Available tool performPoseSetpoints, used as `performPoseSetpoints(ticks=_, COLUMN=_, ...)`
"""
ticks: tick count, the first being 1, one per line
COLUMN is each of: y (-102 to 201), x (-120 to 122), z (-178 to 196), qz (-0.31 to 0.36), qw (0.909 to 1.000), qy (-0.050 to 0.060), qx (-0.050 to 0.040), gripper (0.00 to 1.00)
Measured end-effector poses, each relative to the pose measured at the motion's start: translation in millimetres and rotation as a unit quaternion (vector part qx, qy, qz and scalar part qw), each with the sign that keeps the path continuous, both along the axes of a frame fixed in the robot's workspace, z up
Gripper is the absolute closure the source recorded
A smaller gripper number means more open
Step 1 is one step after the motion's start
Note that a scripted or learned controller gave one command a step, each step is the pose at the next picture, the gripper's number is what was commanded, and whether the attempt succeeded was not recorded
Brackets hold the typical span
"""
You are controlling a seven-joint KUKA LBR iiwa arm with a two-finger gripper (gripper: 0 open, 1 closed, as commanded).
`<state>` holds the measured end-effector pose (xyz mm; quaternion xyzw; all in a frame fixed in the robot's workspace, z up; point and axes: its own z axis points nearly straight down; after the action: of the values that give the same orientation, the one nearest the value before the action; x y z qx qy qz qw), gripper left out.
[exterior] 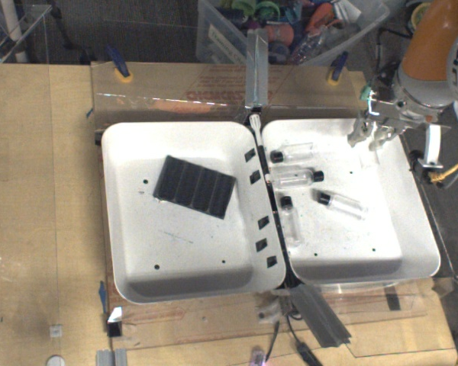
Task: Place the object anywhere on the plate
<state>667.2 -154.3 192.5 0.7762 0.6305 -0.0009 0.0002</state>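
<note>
A dark ridged rectangular plate lies flat in the left bin, slightly turned. Several clear vials with black caps lie in the right bin: one near the back left, one just below it, one toward the middle, and one along the divider. My gripper hangs over the back right corner of the right bin, up and to the right of the vials. Its fingers stand open with nothing between them.
A raised divider with black clips separates the two bins. Behind the bins stands a clear tub of colourful items. The arm's orange band rises at the upper right. Tan bench surface surrounds the bins.
</note>
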Motion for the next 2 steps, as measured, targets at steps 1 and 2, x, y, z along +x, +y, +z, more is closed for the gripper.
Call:
performPoseSetpoints(ticks=1, y=49, x=0, z=39, qz=-0.054, qw=0.9986, qy=-0.001, qx=0.0006, gripper=1.0)
performPoseSetpoints(ticks=2, y=42, x=-1, z=71, qz=-0.151, qw=0.9885, qy=-0.001, qx=0.0003, gripper=1.0)
